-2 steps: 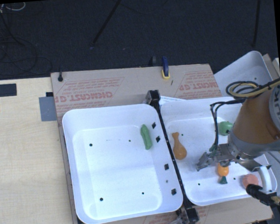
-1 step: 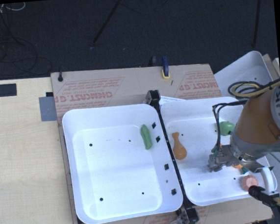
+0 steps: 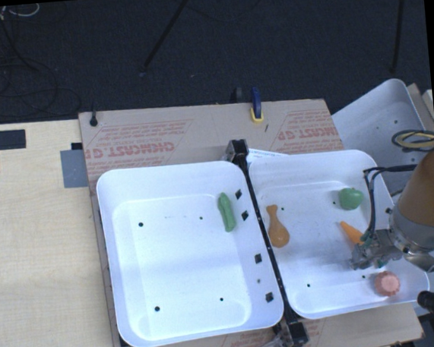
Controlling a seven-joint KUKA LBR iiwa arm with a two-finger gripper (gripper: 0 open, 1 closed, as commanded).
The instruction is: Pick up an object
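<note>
The left bin [image 3: 122, 216] holds a long green object [image 3: 226, 211] near its right wall. In the right bin [image 3: 309, 179] lie a tan, pear-shaped object [image 3: 276, 228] at the left, a round green object [image 3: 350, 198] at the upper right, a small orange wedge [image 3: 351, 231] below it, and a pink round object [image 3: 387, 284] by the near right corner. My gripper [image 3: 368, 256] is low in the right bin, just below the orange wedge and above the pink object. Nothing shows between it and either one.
The grey arm [image 3: 422, 206] with its orange band leans in over the right bin's right wall, with a black cable [image 3: 371, 200] running along it. A black divider clip strip [image 3: 258, 241] joins the two bins. A blue and yellow clamp [image 3: 256, 105] sits at the board's back edge.
</note>
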